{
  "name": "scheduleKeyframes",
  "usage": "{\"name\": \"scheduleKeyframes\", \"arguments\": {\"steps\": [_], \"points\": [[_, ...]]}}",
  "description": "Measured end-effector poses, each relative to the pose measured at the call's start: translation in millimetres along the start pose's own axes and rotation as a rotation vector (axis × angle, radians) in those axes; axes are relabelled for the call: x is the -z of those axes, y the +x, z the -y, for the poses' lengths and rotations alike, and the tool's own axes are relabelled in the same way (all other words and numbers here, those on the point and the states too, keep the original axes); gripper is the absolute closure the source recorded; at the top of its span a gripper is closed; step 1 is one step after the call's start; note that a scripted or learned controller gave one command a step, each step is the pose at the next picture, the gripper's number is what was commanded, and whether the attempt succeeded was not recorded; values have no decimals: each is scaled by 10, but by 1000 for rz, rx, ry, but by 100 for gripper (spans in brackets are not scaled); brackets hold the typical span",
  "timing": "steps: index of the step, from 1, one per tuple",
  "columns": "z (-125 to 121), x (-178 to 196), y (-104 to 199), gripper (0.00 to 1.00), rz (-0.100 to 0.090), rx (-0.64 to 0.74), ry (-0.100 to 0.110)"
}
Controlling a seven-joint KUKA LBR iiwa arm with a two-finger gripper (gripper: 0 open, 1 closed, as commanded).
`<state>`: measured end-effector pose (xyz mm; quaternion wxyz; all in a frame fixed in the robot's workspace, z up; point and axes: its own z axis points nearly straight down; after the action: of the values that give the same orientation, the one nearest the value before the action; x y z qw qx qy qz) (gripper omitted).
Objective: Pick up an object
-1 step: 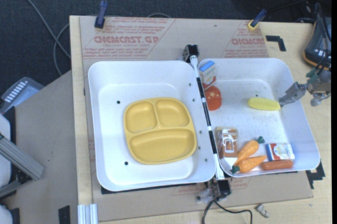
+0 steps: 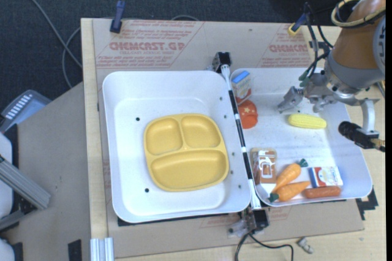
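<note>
Gripper [image 2: 304, 99] position: low over the right bin [image 2: 358, 158], in its 12 o'clock portion, just up and to the left of the corn cob [image 2: 307, 122]. Its two fingers are spread wide with nothing between them. The grey arm [image 2: 355, 51] enters from 2 o'clock.

Candidate objects, all in the right bin:
- Corn cob, lying flat, closest to the gripper, at its 5 o'clock.
- Tomato [image 2: 247, 114] and small carton [image 2: 241, 83], against the left wall at the gripper's 9 o'clock.
- Two carrots [image 2: 288, 183], a snack packet [image 2: 265, 165], a flat box [image 2: 324, 177] and a sausage [image 2: 321, 193], crowded near 6 o'clock.

The left bin [image 2: 122, 149] holds a yellow divided plate [image 2: 185, 151].

Probable faults from this state:
1. Offset descent. The fingers appear to sit beside the cob, not astride it. A straight drop would likely land one finger on top of the cob or close on air.
2. Roll-out. The cob is rounded and smooth. Closing along its length instead of across it would probably squeeze it out sideways.
3. Wall contact. Reaching for the tomato or carton risks a finger striking the divider between the bins.
4. Clutter. In the 6 o'clock group, neighbours touch; a grasp there could catch two items or wedge.
</note>
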<state>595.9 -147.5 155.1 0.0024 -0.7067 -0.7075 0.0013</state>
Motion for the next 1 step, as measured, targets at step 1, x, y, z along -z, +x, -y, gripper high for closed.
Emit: {"name": "scheduleKeyframes", "arguments": {"steps": [1], "points": [[39,-575,-132,0,7,-1,-13]]}}
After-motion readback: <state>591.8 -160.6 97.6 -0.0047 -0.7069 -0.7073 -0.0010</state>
